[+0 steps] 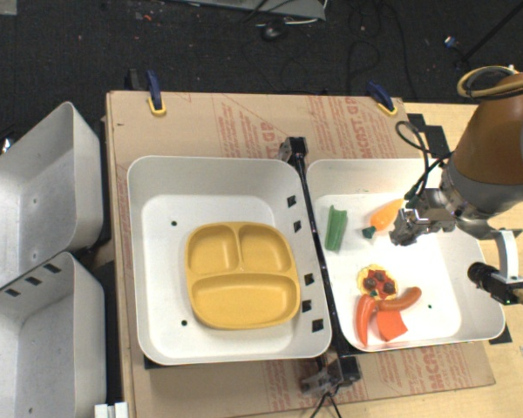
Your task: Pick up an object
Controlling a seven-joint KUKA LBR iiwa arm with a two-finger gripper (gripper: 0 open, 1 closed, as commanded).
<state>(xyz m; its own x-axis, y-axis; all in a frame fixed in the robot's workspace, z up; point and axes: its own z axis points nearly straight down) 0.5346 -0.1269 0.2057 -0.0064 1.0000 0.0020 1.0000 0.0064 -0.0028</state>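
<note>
The right bin (471, 320) holds several toy foods. A green piece (336, 227) lies near its left wall. An orange carrot-like piece (383, 215) lies toward the back. At the front sit a small pizza-like disc (377, 280), a brown sausage (399, 300), a red pepper (363, 319) and an orange wedge (391, 325). My gripper (408, 229) hangs low over the bin just right of the orange carrot-like piece. Nothing shows between its dark fingers.
The left bin (157, 190) holds a yellow divided tray (241, 275). Black clips run along the divider between the bins. Two white bins (35, 198) stand off the bench at the left. Cables trail behind the arm at the right.
</note>
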